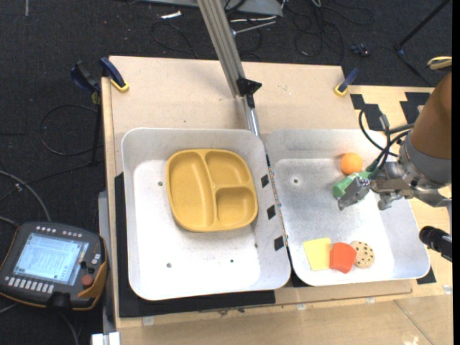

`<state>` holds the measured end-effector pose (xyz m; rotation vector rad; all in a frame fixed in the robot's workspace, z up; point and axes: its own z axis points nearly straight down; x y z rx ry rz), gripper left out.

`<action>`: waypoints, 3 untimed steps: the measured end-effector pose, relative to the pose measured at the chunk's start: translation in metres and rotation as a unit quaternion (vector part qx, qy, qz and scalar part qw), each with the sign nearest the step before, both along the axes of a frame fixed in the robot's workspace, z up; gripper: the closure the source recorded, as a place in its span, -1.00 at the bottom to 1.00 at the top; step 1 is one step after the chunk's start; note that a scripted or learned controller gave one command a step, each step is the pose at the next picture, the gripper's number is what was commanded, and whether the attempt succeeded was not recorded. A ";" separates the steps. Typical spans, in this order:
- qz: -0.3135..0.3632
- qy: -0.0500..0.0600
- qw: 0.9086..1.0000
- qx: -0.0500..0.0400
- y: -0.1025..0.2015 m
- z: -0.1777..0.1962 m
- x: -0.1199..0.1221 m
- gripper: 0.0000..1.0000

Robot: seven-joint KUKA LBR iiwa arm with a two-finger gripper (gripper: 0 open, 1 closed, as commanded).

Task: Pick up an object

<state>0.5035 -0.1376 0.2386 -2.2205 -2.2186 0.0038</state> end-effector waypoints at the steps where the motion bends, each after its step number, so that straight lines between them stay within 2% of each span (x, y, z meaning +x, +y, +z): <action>1: 0.000 0.001 1.000 0.001 0.004 -0.056 -0.010 -1.00; 2: 0.000 0.001 1.000 0.001 0.002 -0.101 -0.006 -1.00; 3: 0.000 -0.002 1.000 0.000 0.002 -0.088 -0.004 1.00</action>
